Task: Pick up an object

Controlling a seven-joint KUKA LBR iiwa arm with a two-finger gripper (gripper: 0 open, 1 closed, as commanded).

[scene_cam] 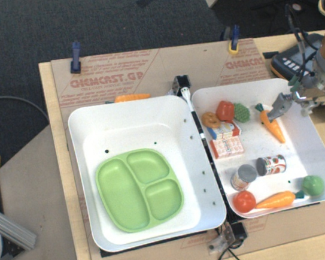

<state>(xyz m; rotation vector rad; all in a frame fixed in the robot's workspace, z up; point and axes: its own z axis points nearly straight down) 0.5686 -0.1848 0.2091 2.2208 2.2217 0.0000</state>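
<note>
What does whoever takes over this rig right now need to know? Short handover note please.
Gripper: at the right bin's far right edge, over the upper carrot; cannot tell if the jaws are open, nothing seen held.
Right bin: red pepper, small green piece, boxed carton, can on its side, tomato, second carrot, green ball.
Left bin: green divided plate.
Done: nothing lifted.
Left: grasp and lift one object.

Arm in from right, wrist low, end effector (281, 104) pointing left (finger gap unclear)
</note>
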